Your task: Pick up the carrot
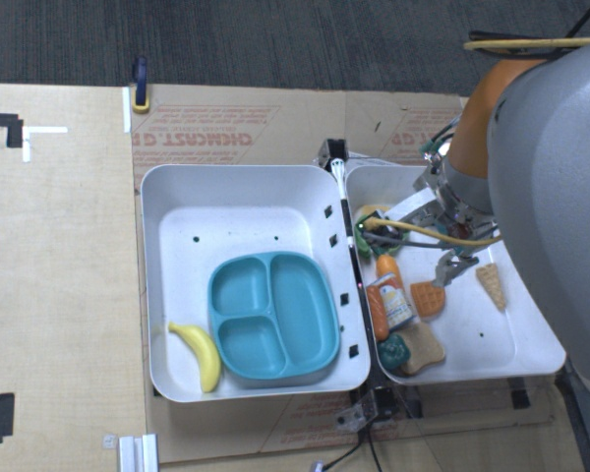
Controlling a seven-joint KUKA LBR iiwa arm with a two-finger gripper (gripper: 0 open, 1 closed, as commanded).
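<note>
Carrot: lies in the right bin along its 9 o'clock wall, beside a bottle. Claw: at the carrot's 2 o'clock, jaw state cannot be told.

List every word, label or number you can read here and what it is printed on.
Red lettering on the cardboard sheet behind the left bin: upside down and mirrored, not legible.
More red print on the cardboard by the right bin: too blurred.
Label on the bottle in the right bin: too small to read.
</note>
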